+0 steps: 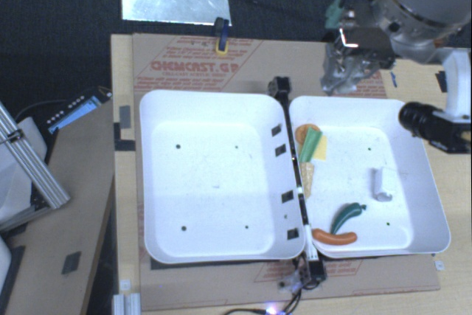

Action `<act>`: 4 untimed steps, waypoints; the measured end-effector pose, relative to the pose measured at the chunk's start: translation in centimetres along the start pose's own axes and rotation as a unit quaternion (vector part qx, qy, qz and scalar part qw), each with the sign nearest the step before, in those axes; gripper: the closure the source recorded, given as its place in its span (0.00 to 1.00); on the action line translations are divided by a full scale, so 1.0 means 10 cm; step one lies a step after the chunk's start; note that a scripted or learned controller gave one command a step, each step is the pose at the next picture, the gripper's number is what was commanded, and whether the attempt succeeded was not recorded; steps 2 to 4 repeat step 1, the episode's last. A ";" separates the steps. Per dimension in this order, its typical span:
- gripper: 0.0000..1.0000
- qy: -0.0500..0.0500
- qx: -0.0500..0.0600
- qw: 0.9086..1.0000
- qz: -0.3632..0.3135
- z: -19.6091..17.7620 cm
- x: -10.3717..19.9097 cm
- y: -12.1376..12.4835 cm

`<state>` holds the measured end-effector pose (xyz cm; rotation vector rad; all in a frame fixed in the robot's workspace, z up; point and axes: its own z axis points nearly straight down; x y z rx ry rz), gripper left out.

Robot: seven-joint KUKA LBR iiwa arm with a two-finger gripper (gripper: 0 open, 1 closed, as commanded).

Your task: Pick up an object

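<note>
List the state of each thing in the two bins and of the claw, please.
claw: raised above the right bin's far rim
green pepper: lying in right bin
sausage: lying by the near wall
white cylinder: lying on its side
left bin: level on the bench

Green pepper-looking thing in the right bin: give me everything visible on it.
The green pepper is a small, dark teal-green curved piece that looks like glossy plastic toy food. It narrows toward its lower left end and thickens toward the upper right, where a short stem-like tip points right. It lies flat and slanted on the floor of the right bin, near the front edge. Just below it lies an orange sausage; whether they touch is unclear.
</note>
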<state>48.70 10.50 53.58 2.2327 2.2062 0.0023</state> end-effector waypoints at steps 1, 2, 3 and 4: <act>1.00 0.001 0.000 1.000 -0.008 0.01 0.22 -0.01; 1.00 0.001 0.000 1.000 -0.008 0.01 0.22 -0.01; 1.00 0.001 0.000 1.000 -0.008 0.01 0.22 -0.01; 1.00 0.001 0.000 1.000 -0.008 0.01 0.22 -0.01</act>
